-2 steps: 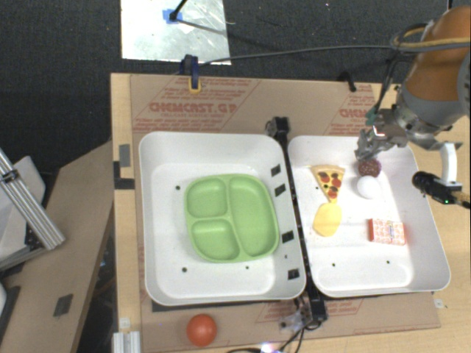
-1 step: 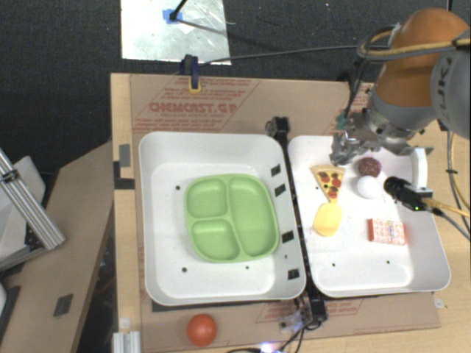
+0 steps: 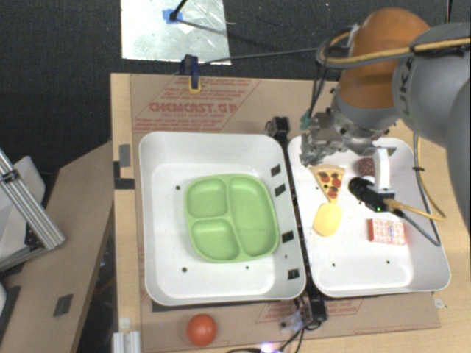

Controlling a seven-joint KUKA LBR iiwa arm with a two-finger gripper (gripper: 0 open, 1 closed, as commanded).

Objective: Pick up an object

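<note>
The tool (image 3: 316, 151) hovers, its opening impossible to tell; the pizza slice (image 3: 330, 181) lies just beside it, toward the camera; crust end nearest, tip pointing away from the tool.

pizza slice (image 3: 329, 180) flat | yellow fruit (image 3: 327, 219) just beside | pink packet (image 3: 387, 231) | same bin (image 3: 368, 271)

The right bin (image 3: 368, 274) lay bare along its front edge, open to approach, while the pizza slice (image 3: 330, 180), yellow fruit (image 3: 327, 219) and pink box (image 3: 387, 231) crowded its middle under the overhanging arm (image 3: 434, 79).
</note>
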